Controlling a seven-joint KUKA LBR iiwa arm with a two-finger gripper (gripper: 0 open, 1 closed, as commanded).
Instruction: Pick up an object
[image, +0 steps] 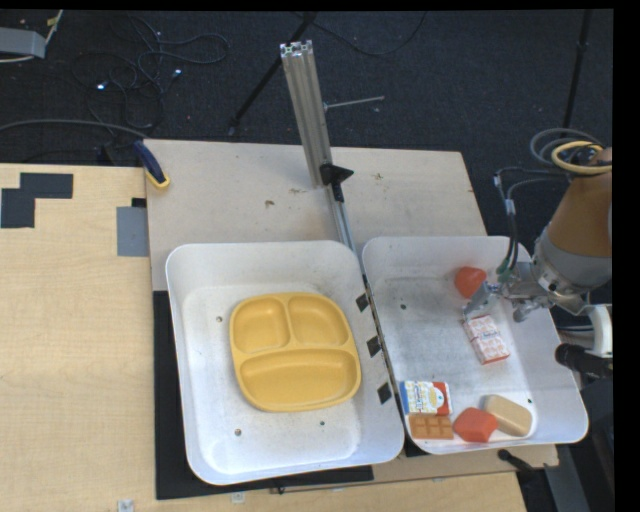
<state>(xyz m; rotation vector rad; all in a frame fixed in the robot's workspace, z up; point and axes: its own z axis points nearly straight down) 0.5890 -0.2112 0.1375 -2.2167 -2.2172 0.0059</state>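
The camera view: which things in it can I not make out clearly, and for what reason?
- Gripper: small and dark beneath the wrist, so whether it touches the red object or the small packet cannot be told.
- Arm: cut off by the right edge.
- Carton: print too small to read.
- Waffle piece: partly covered by the red block.

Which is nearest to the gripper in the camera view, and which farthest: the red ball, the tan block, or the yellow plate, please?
From the gripper:
1. Red ball, right bin, just beside it.
2. Tan block, right bin's near corner.
3. Yellow plate, in the left bin.
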